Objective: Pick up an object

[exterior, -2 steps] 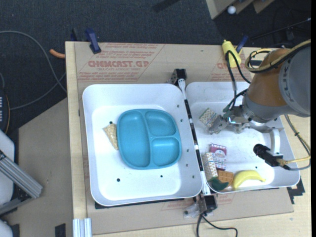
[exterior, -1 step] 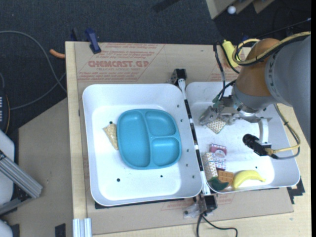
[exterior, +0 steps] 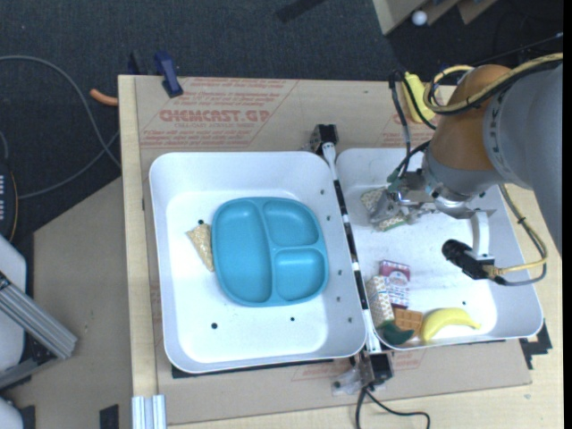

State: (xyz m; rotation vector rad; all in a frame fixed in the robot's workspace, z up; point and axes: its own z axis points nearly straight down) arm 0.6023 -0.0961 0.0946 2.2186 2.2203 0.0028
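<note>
A pale crumpled object (exterior: 382, 208) lies in the right bin's (exterior: 518, 315) upper left, under the gripper (exterior: 399, 203). The grey arm (exterior: 500, 132) bends in from the right, wrist low. I cannot tell the gripper's state; its tips blur against that object. The left bin (exterior: 179, 320) holds a glossy blue 3-part plate (exterior: 268, 248). A banana (exterior: 450, 322) curves nearby.

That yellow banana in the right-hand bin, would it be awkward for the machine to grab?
Probably a little. The banana is curved and looks smooth, so two fingers might slip off it. It lies flat beside the bin wall, which may crowd the approach. If plastic, it is likely light and stiff.
</note>
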